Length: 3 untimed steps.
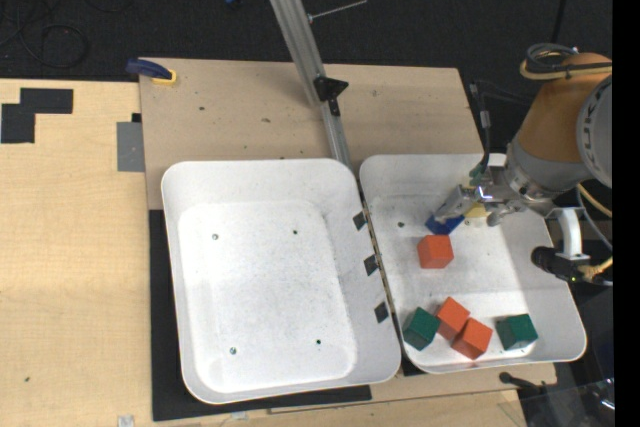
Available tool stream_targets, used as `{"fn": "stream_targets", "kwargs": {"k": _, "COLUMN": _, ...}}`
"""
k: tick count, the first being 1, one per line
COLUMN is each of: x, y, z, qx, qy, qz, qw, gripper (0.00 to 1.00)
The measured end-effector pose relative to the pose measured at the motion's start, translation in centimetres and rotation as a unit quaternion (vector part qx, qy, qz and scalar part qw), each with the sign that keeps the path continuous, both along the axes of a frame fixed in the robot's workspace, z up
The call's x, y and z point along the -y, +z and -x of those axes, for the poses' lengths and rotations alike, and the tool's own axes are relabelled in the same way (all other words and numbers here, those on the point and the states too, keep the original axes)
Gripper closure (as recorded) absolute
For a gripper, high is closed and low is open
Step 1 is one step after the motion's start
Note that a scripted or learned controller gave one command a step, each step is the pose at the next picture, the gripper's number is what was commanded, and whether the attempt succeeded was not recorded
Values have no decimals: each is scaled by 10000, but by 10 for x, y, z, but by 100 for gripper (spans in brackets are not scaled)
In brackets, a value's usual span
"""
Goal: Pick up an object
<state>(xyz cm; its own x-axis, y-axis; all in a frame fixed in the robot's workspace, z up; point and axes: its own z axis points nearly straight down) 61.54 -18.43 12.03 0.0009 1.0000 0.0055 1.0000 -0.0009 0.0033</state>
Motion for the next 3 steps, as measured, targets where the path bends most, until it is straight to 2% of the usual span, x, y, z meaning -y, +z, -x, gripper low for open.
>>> {"fn": "stream_targets", "kwargs": {"k": 1, "x": 3, "y": 0, "z": -5, "qx": 75, "qy": 4, "qz": 52, "qw": 10000, "gripper": 0}}
{"fn": "stream_targets", "kwargs": {"k": 2, "x": 3, "y": 10, "z": -5, "qx": 87, "qy": -6, "qz": 50, "qw": 9999, "gripper": 100}}
{"fn": "stream_targets", "kwargs": {"k": 3, "x": 11, "y": 59, "z": -13, "qx": 1, "qy": 5, "qz": 35, "qw": 10000, "gripper": 100}}
